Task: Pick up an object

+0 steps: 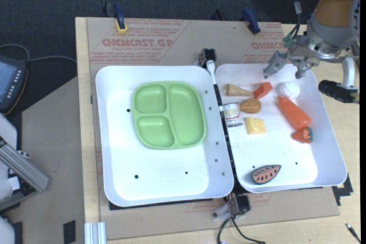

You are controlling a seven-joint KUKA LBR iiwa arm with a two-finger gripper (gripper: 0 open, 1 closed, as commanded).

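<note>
Pincer hangs w/ fingers spread wide & nothing btwn them, just above the white ball in the right bin, so best drop straight down, centre on the ball & close gently, avoiding the carrot just below it.

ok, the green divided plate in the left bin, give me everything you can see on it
The light green three-compartment plate looks like matte plastic, a rounded square with raised dividers: two smaller sections on its left side, one long section on its right. It lies flat and upright on the floor of the left white bin, in the upper middle, turned slightly askew to the bin walls. Its compartments hold nothing visible. It touches only the bin floor; the gripper hangs over the right bin, well away.
</note>
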